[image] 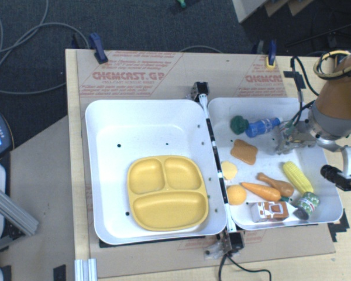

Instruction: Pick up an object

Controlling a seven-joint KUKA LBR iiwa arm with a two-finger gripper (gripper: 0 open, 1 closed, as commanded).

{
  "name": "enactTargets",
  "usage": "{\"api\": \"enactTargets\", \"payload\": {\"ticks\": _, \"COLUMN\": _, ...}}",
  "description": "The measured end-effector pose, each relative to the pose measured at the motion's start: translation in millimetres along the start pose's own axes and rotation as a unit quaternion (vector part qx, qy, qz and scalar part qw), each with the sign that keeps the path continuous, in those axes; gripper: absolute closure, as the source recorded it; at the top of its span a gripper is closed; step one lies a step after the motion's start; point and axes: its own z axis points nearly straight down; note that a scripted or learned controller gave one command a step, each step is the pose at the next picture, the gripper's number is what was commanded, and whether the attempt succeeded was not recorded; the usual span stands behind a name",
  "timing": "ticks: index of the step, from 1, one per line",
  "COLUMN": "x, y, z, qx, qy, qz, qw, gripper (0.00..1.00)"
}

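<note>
A glossy yellow three-section tray [166, 192] fills the left bin [105, 157]; the jaws' [285, 140] state is unclear.

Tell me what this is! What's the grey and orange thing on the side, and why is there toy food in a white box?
That grey and orange thing is a robot arm. At its end is a gripper, like a little hand with two fingers. The picture comes from one camera fixed above the bench, looking down.

On the bench sit two shallow white bins. The left bin holds a yellow plate with three sections. The right bin holds pretend food: a corn cob, a carrot, a blue bottle, a brown bread-like piece and more.

The robot's job is to pick something up. Its gripper is low in the right bin, beside the bottle. I can't see anything between its fingers.
</note>
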Motion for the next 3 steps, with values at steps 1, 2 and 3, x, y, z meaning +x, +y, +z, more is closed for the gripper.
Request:
{"api": "enactTargets", "payload": {"ticks": 1, "x": 68.8, "y": 15.8, "z": -99.3, "qx": -0.003, "qy": 0.000, "qz": -0.004, "qw": 1.0000, "gripper": 1.00}}
{"api": "enactTargets", "payload": {"ticks": 2, "x": 65.1, "y": 13.7, "z": -93.6, "qx": 0.001, "qy": 0.000, "qz": -0.001, "qw": 1.0000, "gripper": 0.00}}
{"api": "enactTargets", "payload": {"ticks": 3, "x": 111.0, "y": 73.1, "z": -64.4, "qx": -0.002, "qy": 0.000, "qz": -0.003, "qw": 1.0000, "gripper": 0.00}}
